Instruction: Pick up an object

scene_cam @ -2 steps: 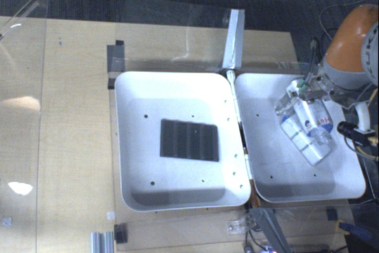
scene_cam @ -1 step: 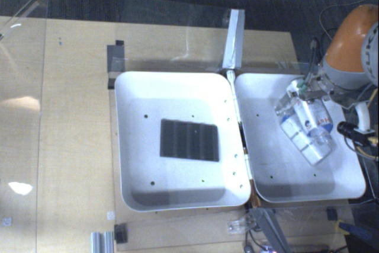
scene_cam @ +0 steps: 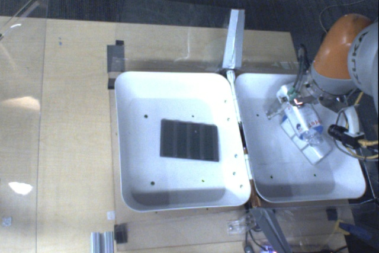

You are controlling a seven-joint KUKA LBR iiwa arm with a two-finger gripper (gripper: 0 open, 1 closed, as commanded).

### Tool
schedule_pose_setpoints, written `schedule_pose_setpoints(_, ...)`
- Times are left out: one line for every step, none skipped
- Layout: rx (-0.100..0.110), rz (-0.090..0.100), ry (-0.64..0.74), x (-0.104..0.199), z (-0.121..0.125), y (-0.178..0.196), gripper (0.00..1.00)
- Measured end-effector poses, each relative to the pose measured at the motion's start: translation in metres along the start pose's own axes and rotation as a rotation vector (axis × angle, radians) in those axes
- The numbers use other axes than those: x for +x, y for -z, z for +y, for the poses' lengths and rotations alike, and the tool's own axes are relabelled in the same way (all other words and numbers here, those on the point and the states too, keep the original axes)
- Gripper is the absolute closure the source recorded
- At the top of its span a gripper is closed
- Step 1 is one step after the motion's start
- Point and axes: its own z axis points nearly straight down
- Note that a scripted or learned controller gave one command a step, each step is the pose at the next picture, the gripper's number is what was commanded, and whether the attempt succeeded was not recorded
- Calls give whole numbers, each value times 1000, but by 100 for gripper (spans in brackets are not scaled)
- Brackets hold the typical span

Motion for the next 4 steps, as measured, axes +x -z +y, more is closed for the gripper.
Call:
schedule_pose_setpoints(-20,-8,34,-24,-22,-2,0)
schedule_pose_setpoints(18,16,153,-60,30,-6,0)
schedule_pose_setpoints(22,-18,360,-46,24,-5,0)
schedule_pose_setpoints(-12,-14,468,-46,-4,-3,0)
